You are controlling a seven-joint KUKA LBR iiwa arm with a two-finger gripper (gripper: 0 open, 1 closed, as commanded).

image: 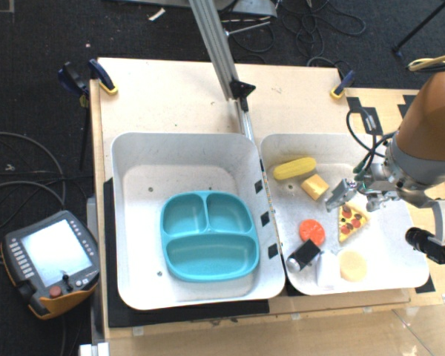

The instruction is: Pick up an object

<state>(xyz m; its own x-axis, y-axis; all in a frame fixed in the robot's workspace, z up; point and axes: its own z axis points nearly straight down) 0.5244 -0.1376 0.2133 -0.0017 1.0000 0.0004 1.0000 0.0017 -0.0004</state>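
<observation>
fingers (350,193) spread, holding nothing, above pizza slice (351,222) with bare floor toward right bin's (400,277) far wall.

Glossy teal plastic tray (208,236) sits in a matt, speckled white bin (133,162).

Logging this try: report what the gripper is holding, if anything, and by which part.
Nothing is visibly held. The gripper hovers in the right bin, just above the pizza slice and beside the yellow block, with no object seen between its fingers.
</observation>
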